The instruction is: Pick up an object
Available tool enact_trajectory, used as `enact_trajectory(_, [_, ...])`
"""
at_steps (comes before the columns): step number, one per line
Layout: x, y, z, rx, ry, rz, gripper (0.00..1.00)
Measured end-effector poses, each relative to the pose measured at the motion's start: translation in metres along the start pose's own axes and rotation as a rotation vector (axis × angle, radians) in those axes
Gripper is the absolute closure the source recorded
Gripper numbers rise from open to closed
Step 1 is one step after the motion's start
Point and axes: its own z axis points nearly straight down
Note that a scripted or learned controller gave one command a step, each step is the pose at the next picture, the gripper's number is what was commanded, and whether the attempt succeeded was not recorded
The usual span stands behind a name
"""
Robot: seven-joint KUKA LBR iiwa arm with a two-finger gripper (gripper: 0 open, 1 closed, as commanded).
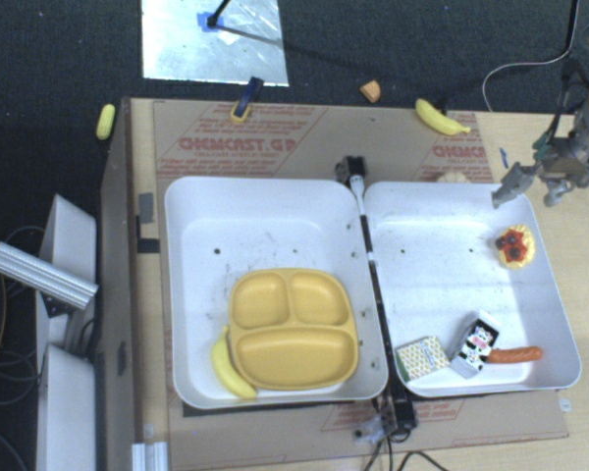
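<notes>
My gripper (528, 190) hangs over the far right edge of the right bin (422, 234), its two grey fingers spread apart with nothing between them. Below it, near the bin's right wall, lies a small red and yellow toy (515, 246). At the bin's front sit a green and white packet (421, 357), a small black and white carton (476, 346) and an orange sausage-like stick (513, 355). The left bin (265, 214) holds a yellow divided tray (293, 327) with a banana (230, 363) tucked at its left front.
Outside the bins lie a banana (440, 118) and a small orange piece (371, 91) at the back, plus a yellow object (105, 121) at the far left. A cable (510, 72) loops near the arm. A metal rail (39, 271) sits left of the bench.
</notes>
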Motion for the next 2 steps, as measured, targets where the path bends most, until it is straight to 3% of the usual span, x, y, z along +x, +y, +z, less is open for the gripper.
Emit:
enact_trajectory(1, [0.0001,-0.0266,-0.0132,0.000,0.000,0.002,0.00])
enact_trajectory(2, [0.0003,-0.0293,-0.0044,0.000,0.000,0.002,0.00])
